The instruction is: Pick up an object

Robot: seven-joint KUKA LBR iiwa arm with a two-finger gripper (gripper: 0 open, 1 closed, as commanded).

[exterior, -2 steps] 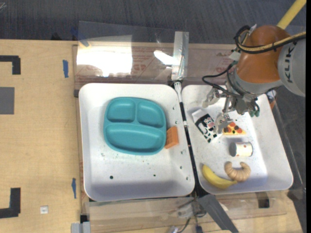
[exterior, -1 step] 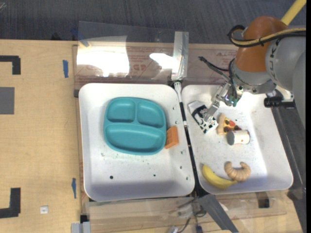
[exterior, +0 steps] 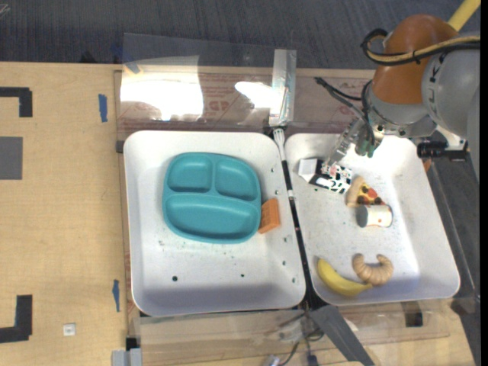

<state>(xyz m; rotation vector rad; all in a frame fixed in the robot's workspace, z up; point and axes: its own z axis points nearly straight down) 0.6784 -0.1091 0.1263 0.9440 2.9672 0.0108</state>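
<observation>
Two bins, gripper (exterior: 335,161) low over black-and-white toy (exterior: 334,178) in right bin (exterior: 427,204) for a grab; finger state unclear.

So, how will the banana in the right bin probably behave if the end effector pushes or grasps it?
The banana looks curved and smooth, so it may pivot or slide on the bin floor rather than roll. It appears to touch the croissant, so a push would likely move both. It looks rigid, probably a light toy.
</observation>
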